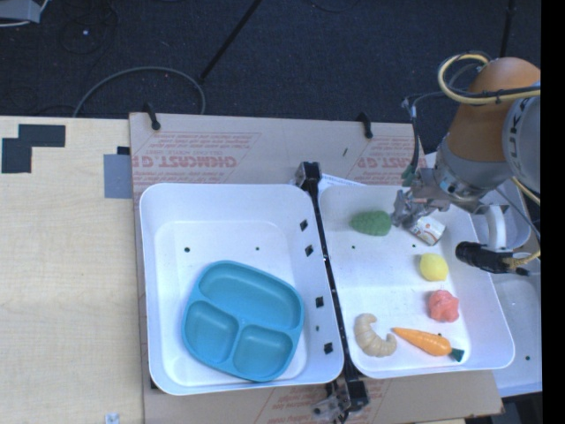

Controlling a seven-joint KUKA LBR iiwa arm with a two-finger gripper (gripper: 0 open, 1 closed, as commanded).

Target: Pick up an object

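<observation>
The right bin [494,325] holds a green lumpy toy [371,223] near its back, a yellow ball-like toy [433,267], a red-pink lumpy toy [443,306], an orange carrot [425,341] and a beige curved pastry-like toy [374,336]. My gripper [411,212] hangs low over the back of this bin, just right of the green toy and close to it. A small white piece with a brown mark [430,230] lies right under the gripper's right side. Nothing is seen held.
The left bin [168,219] holds a blue divided plate [243,319] at its front. A black divider [320,272] runs between the bins. Cardboard [221,153] lies behind both, and a wooden bench top [62,263] spreads to the left.
</observation>
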